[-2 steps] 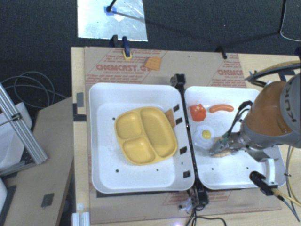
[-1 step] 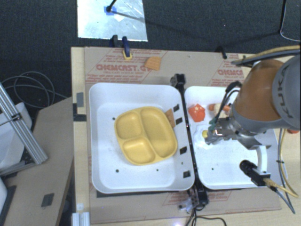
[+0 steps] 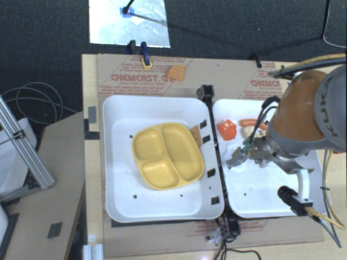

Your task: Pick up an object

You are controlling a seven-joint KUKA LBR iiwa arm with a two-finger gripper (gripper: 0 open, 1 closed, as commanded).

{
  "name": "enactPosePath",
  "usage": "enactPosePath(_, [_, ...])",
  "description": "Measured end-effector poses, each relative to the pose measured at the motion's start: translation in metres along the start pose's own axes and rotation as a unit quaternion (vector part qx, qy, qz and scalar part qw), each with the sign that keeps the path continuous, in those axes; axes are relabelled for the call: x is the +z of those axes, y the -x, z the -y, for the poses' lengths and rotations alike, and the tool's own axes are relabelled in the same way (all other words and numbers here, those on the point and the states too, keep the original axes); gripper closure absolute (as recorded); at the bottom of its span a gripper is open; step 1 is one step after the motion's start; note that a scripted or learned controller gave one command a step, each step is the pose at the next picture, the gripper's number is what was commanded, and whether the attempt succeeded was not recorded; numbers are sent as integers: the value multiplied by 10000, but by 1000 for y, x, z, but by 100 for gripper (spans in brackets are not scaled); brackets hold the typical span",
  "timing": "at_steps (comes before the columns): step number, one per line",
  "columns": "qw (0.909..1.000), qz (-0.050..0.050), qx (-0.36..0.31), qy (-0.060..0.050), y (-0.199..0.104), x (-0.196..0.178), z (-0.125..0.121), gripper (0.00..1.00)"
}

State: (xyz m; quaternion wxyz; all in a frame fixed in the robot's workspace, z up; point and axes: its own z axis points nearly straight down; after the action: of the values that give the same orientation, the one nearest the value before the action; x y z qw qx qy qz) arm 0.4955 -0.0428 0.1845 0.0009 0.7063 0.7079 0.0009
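Yellow divided plate (image 3: 168, 156) fills left bin's (image 3: 116, 199) middle. Hand (image 3: 237, 158) hovers in right bin (image 3: 255, 207) by its left wall; grip state: can't tell. Red toy (image 3: 227, 129) near far-left corner. Approach step, I'd say; next needs descent onto it.

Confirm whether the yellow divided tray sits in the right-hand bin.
No, the yellow divided tray lies in the left bin; the right bin holds small orange-red items.

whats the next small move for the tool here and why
Probably shift the tool toward the far side of the right bin and lower it: it sits over bare white floor, and the nearest object, the red piece, lies just beyond it.
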Motion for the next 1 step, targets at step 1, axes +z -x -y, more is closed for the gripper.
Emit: enactPosePath(1, [10000, 16, 0, 72, 37, -145, 5, 0])
